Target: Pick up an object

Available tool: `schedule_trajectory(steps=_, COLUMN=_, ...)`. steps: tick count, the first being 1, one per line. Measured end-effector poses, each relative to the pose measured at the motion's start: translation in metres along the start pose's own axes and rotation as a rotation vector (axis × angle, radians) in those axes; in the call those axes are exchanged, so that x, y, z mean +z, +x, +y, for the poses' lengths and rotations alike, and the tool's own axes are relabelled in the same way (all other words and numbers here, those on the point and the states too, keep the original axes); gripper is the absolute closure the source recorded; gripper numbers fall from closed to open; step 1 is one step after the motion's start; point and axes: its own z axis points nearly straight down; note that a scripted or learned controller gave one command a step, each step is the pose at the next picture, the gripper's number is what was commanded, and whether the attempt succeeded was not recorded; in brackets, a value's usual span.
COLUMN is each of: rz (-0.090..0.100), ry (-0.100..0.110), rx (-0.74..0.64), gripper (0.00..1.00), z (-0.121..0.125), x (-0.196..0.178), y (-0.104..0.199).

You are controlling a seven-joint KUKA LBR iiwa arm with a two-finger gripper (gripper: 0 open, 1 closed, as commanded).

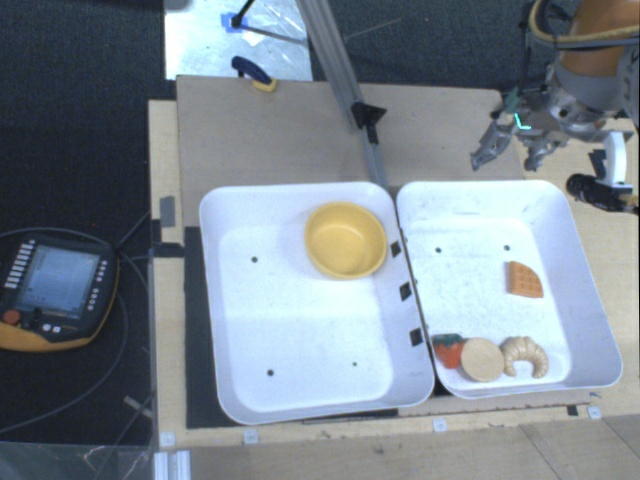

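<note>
The left bin [230,268] holds a yellow bowl [346,239] near its back right corner. In the right bin [470,218], an orange wedge-shaped piece [523,279] lies toward the right wall. Along that bin's front edge lie a small red item [448,349], a tan round disc [482,359] and a croissant-shaped piece [526,356], close together. My gripper [512,156] hangs above the bench just behind the right bin's back rim. Its fingers are spread open with nothing between them. It is well away from all the objects.
A slanted metal pole [335,43] ends in a black clamp [367,116] behind the gap between the bins. A teach pendant [55,288] lies on the floor at the left. A black fitting [600,190] sits by the right bin's back right corner.
</note>
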Motion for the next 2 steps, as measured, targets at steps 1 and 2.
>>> schedule_trajectory(steps=1, rz=0.000, ry=0.000, rx=0.000, gripper=0.00, z=0.000, x=0.000, y=0.000)
schedule_trajectory(steps=2, rz=0.000, ry=0.004, rx=0.001, gripper=0.00, z=-0.001, x=0.046, y=-0.008)
